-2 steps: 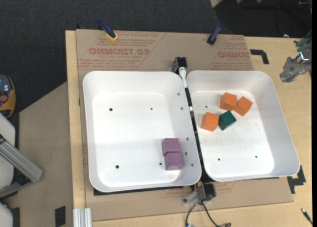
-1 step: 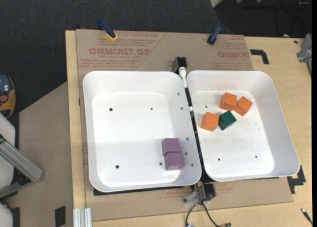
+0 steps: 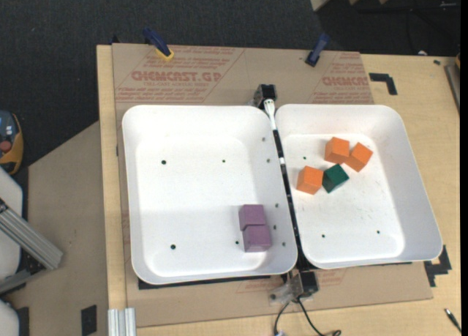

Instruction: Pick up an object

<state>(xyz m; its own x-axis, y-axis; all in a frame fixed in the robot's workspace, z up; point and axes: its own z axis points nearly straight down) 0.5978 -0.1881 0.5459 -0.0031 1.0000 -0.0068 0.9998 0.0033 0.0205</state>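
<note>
Blocks sat in both shallow white bins on the bench, and any one of them could be picked. Two purple blocks (image 3: 254, 228) lay touching each other near the front of the left white bin (image 3: 146, 181). Three small orange cubes (image 3: 337, 149) and one small dark green cube (image 3: 336, 178) lay bunched together in the right white bin (image 3: 409, 203). I cannot tell how the claw stood, apart or together.

Things could go wrong from here, I think. The orange and green cubes sat so close that a claw coming down might bump a neighbour and push the wanted one away. The purple pair touched too, so the claw might pinch both and drop them.
</note>
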